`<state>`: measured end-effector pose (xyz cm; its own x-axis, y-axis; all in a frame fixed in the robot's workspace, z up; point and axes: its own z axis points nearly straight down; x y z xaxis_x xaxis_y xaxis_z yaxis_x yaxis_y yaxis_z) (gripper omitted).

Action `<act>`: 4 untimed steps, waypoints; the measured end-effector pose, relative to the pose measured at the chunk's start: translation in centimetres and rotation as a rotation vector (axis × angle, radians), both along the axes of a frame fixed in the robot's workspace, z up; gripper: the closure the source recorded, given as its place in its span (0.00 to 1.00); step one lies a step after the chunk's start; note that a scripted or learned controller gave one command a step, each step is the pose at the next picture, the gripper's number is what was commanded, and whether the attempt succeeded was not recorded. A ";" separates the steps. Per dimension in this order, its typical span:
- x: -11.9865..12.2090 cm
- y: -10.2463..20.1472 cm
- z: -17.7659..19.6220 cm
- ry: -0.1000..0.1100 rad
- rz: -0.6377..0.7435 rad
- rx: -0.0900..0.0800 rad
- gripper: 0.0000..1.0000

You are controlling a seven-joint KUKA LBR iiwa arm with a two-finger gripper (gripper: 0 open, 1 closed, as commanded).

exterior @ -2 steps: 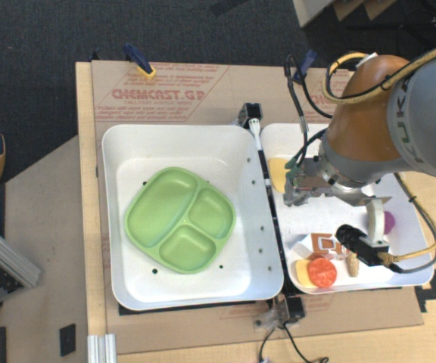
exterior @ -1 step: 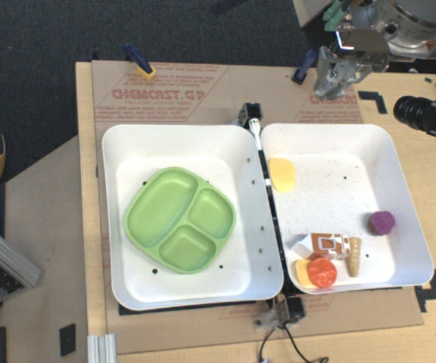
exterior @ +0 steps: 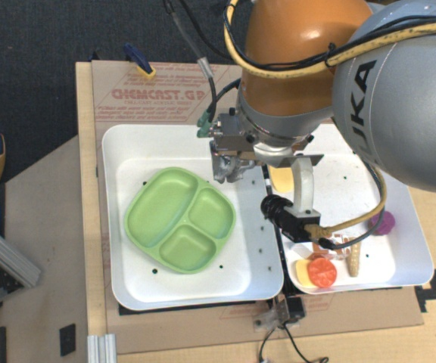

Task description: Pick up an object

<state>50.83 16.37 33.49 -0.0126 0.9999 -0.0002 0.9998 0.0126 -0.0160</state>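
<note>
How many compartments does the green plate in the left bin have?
3: the green plate has one long compartment along its left side, one at the upper right, and one at the lower right. All three show fully, clear of the arm.

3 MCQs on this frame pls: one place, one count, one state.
1. Where is the green plate?
A. left bin
B. right bin
C. on the cardboard

2. How many compartments does it have?
A. two
B. three
C. five

3. How does the plate lie?
A. flipped over
B. flat, open side up
C. on edge against the wall

Answers:
1 A, it rests on the floor of the left bin.
2 B, raised ridges split it into three wells.
3 B, all three wells face the camera.
</note>
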 end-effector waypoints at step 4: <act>-2.8 0.2 4.0 -0.022 -0.015 0.002 1.00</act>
<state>47.99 16.55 37.52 0.0026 1.0000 0.0017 1.0000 -0.0026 0.0060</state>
